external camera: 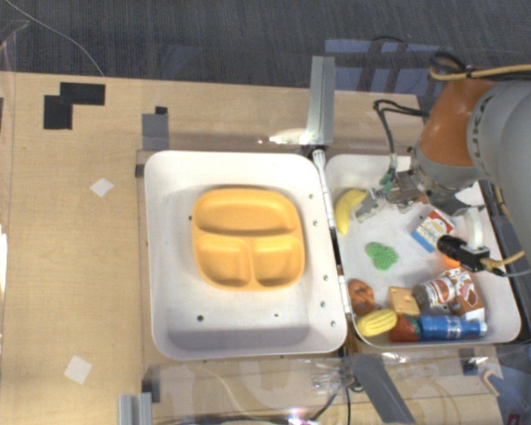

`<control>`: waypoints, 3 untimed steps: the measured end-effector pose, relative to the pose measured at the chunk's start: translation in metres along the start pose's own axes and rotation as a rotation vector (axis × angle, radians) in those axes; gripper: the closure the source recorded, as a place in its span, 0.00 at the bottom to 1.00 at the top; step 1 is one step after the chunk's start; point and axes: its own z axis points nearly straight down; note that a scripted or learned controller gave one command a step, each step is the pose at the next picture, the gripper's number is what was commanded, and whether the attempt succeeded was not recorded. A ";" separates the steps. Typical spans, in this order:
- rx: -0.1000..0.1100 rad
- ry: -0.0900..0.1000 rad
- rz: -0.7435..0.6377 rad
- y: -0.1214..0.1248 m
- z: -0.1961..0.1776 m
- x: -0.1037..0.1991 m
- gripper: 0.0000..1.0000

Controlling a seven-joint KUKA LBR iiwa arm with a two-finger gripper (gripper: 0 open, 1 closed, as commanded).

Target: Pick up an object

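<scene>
Right bin (504, 321) crowded along near edge, gripper (378, 195) beside banana (347, 209), finger state unclear.

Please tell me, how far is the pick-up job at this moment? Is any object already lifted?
Done: the gripper has been brought low over the right bin, right next to the banana. In hand: nothing visibly held; I see no object between its fingers. Left: grasp and lift one item. The green toy, can and blue bottle lie in the bin; the yellow tray sits in the left bin.

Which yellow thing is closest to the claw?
The banana at the right bin's top left, right beside the claw. The other yellow piece lies far down at the bin's bottom edge.
</scene>
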 end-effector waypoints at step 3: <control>0.001 0.003 -0.289 0.016 -0.089 0.032 1.00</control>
